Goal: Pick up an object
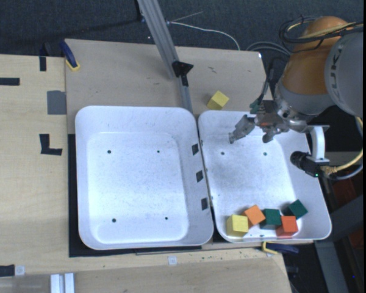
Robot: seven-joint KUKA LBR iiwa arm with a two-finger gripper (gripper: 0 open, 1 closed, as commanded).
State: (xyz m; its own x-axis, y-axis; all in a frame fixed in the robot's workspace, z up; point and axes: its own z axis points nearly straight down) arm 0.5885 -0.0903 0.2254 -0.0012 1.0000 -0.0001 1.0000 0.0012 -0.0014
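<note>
Here the gripper point(252, 132) hangs wide open and empty over the right bin's point(244, 170) upper part. Blocks point(265, 218) cluster at the bin's lower right; a yellow cube point(218, 99) lies on the bench above.

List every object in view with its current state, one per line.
gripper: open, nothing between its fingers, above the far end of the right bin
right bin: holds five blocks at its near end
yellow block: lying in right bin
orange block: lying in right bin
green blocks: two, in right bin
red-orange block: in right bin
left bin: beside right bin
yellow cube: on the bench, outside the bins
</note>
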